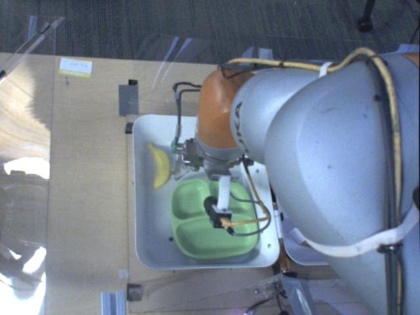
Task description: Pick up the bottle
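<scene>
My gripper hangs low in the left bin, under the orange wrist band. It is near the bin's far middle, just right of a yellow banana and over the far edge of a green divided plate. The grey arm covers the right part of this bin and most of the other one.
The banana lies by the left bin's far left wall. The green plate fills its near half. A small dark speck sits on the bin floor left of the plate. A strip of the right bin peeks out below the arm.
</scene>
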`<state>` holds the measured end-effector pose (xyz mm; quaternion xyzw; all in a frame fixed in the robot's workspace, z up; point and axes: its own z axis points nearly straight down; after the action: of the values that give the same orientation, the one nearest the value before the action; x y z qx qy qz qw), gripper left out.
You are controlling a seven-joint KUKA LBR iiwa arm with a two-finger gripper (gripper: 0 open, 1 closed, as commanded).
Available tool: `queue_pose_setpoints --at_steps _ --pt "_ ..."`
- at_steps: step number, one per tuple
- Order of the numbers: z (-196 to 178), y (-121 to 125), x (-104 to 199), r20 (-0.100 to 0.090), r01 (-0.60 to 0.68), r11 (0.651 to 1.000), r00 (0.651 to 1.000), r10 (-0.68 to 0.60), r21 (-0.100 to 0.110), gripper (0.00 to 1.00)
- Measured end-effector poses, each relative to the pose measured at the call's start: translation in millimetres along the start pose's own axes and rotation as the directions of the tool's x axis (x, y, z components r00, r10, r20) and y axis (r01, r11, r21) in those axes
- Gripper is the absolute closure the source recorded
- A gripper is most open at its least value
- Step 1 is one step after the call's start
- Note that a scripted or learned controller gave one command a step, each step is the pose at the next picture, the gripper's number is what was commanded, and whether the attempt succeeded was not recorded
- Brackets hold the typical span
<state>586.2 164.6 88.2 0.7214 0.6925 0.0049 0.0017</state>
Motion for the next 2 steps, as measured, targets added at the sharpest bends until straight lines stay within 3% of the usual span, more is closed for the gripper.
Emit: queue_pose_setpoints --at_steps 1,2 --pt "2 55 25 0.003 -0.615 0.789 0.789 0.615 0.0 0.0" --pt "-10 56 26 0.001 -0.607 0.795 0.795 0.607 -0.004 1.0"
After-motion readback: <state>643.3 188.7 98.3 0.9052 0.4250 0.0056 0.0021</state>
